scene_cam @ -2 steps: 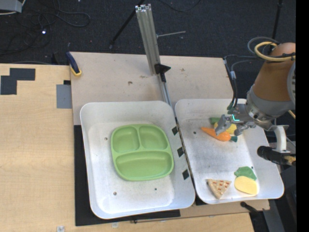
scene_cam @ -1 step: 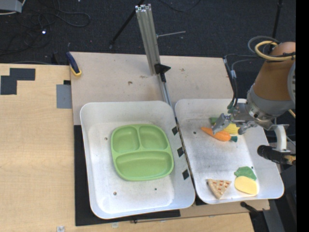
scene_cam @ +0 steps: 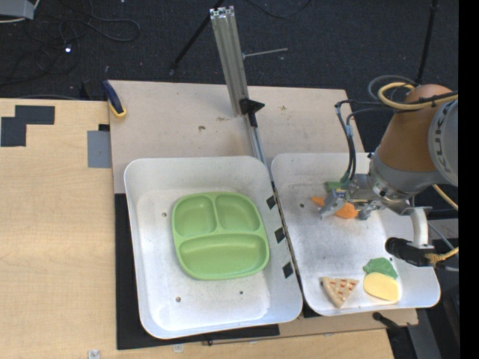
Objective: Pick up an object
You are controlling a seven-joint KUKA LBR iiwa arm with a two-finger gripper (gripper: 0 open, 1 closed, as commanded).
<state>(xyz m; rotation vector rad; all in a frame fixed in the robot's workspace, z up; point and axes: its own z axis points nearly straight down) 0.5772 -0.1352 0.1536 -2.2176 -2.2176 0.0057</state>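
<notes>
Two white bins share the bench: left bin (scene_cam: 142, 290) holds a green divided plate (scene_cam: 220, 235); right bin (scene_cam: 314, 290) holds a pizza slice (scene_cam: 339, 290), a yellow fruit (scene_cam: 382, 284), and the gripper (scene_cam: 346, 205), fingers clamped on an orange piece (scene_cam: 345, 211).

Two white bins side by side on a table (scene_cam: 172, 118), left bin (scene_cam: 138, 200) and right bin (scene_cam: 329, 249) touching along the middle. Black clips (scene_cam: 278, 234) along that seam. Green divided plate (scene_cam: 221, 235) flat in the left bin. Aluminium post (scene_cam: 228, 58) rising behind the bins. Small yellow and blue tool (scene_cam: 114, 99), perhaps a clamp, at the table's far left corner. Cables (scene_cam: 97, 21) on the dark floor.
</notes>
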